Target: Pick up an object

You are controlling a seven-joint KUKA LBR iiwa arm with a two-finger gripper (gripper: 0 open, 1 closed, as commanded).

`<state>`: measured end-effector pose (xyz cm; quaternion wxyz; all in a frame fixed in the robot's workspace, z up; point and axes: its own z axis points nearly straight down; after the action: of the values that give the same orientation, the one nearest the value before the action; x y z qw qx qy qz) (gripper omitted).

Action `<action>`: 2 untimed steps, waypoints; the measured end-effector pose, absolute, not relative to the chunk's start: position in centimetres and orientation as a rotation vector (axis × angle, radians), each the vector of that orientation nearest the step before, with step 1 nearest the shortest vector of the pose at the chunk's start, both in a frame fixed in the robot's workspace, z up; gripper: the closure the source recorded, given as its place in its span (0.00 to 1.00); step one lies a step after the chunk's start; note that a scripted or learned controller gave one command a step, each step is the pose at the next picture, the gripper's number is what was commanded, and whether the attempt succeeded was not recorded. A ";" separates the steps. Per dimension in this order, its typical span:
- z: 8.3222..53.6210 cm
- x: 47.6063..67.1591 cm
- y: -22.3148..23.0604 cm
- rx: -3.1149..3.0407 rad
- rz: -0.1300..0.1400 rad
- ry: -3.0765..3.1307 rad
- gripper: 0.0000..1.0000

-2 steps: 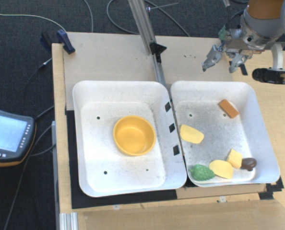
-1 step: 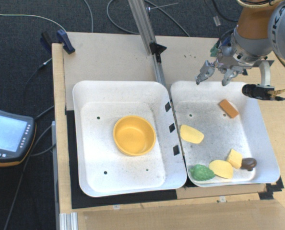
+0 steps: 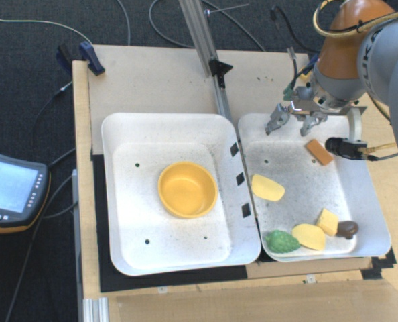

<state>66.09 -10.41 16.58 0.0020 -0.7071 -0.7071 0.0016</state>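
Observation:
My gripper [image 3: 293,122] hangs over the far edge of the right bin [image 3: 360,186], open, with nothing between its fingers. An orange-brown block [image 3: 318,151] lies just in front of it and to the right, apart from the fingers. Further forward in the same bin lie a pale yellow piece [image 3: 267,188], a green lump [image 3: 281,241], a yellow piece [image 3: 309,236], a small yellow block [image 3: 328,221] and a dark brown piece [image 3: 347,229]. A yellow bowl [image 3: 187,189] stands upright in the middle of the left bin [image 3: 125,146].
A slanted metal post [image 3: 206,39] rises behind the gap between the two bins. Black clips [image 3: 239,178] sit along the shared rim. A teach pendant [image 3: 11,190] lies off the bench at the left, and cables run over the dark floor behind.

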 end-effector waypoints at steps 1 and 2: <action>10.3 66.1 -10.4 -2.218 0.005 -2.218 0.00; 11.7 66.3 -10.4 -2.222 -0.003 -2.223 1.00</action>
<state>66.30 -10.39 11.72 -0.0006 -0.7070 -0.7072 -0.0009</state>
